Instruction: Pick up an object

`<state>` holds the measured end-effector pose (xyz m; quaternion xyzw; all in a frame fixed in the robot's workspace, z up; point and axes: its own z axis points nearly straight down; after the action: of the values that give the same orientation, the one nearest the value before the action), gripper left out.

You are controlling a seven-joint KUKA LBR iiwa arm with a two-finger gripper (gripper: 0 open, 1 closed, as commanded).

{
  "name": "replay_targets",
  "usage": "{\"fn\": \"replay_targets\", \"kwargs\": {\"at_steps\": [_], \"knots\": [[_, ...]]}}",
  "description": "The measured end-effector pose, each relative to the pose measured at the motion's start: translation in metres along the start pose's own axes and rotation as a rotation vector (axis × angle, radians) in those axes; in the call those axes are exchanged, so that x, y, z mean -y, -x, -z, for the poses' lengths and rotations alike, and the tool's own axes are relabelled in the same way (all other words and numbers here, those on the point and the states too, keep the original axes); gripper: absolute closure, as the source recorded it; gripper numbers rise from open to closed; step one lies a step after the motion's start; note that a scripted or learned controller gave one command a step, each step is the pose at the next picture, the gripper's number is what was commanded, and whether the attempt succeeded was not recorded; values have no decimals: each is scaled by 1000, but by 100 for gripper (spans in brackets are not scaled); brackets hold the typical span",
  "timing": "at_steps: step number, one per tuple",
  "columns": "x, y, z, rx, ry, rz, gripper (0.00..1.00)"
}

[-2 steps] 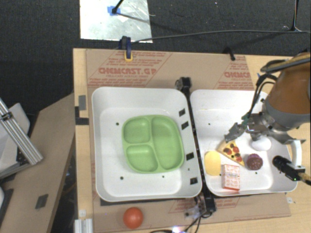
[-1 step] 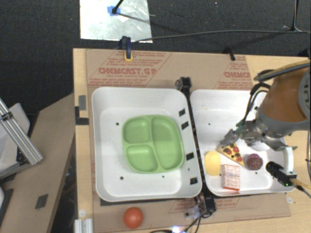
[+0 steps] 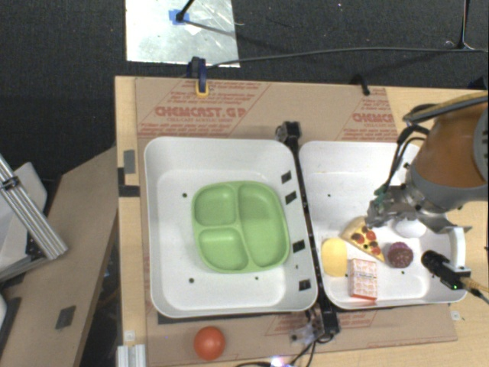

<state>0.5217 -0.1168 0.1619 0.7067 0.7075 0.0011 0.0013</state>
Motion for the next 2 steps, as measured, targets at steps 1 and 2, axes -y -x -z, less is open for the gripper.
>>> {"fn": "replay_targets", "kwargs": {"at_steps": [1, 2], "knots": [[2, 0, 44, 1, 2, 3, 100], [0, 0, 93, 1, 4, 3, 100]]}}
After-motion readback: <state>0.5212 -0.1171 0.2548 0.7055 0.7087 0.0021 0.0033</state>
